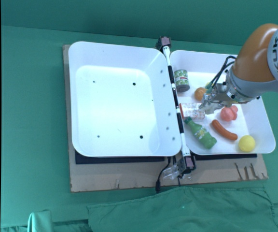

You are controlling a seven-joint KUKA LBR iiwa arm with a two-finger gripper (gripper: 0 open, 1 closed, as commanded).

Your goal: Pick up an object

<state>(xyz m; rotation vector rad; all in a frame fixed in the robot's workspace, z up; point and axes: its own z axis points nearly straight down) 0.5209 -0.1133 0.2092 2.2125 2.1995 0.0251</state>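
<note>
The gripper [207, 99] hangs over the right bin [262, 129]; whether its fingers are released or clenched, I cannot tell. A clear bottle [192, 111] lies just at its 7 o'clock, a green bottle [201, 134] beyond at 6.

Robotics lab / test cell, not home or kitchen. Evidence: industrial KUKA arm [267, 57] over bench, logo visible on grey link. Uniform green cloth [33, 105] covers whole surface and backdrop. Two white bins [115, 52] side by side on cardboard sheet [124, 178], joined at middle by cabled fixture [173, 88]. Toy food items [228, 114] in right bin, staged as pick targets.
</note>
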